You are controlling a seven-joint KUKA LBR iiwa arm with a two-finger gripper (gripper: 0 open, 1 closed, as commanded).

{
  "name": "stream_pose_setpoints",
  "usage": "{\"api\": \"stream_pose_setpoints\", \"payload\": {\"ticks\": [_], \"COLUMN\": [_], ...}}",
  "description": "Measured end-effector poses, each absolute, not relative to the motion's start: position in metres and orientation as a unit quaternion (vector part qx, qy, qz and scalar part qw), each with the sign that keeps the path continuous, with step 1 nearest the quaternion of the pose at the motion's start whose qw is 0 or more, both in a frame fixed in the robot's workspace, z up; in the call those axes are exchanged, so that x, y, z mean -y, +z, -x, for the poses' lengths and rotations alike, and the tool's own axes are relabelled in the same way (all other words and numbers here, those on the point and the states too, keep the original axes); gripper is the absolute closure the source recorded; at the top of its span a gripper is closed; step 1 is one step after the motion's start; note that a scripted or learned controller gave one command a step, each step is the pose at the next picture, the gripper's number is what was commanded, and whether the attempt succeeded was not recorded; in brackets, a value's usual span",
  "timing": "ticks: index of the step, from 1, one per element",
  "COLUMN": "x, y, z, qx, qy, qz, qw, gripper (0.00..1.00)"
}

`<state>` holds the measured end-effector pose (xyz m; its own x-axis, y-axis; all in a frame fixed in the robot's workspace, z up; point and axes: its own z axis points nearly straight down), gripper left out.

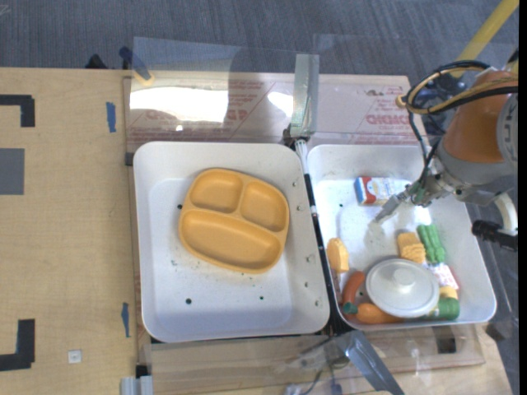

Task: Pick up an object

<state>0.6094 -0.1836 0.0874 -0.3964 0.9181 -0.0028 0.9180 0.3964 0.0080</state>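
Arm is reaching in over the right bin; gripper is hanging above the bin's bare floor near the far edge. Fingers are reading as slightly parted, with nothing between them. Judging this as the approach step: no object picked yet.

Right bin is carrying the candidates. Small red-white-blue carton is lying near the far edge, just beside the gripper and closest to it. White lidded pot is sitting toward the near edge. Packed around it: yellow piece by the left wall, orange carrot, corn, green vegetable toward the right wall.

Left bin is holding an orange divided plate, compartments bare, toward the far edge.

Next move is calling for settling on one object, likely the carton, centring over it, then descending and closing.
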Motion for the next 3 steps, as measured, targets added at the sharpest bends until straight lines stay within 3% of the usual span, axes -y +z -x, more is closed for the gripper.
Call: {"api": "stream_pose_setpoints", "payload": {"ticks": [1,2,3], "x": [0.217,0.193,0.194], "y": [0.089,0.088,0.099], "z": [-0.529,-0.515,-0.517], "qx": [-0.836,-0.858,-0.858], "qy": [0.0045,0.0011,0.0021], "qz": [-0.549,-0.514,-0.514], "qw": [0.000,0.006,0.009], "gripper": [0.00,0.00,1.00]}}
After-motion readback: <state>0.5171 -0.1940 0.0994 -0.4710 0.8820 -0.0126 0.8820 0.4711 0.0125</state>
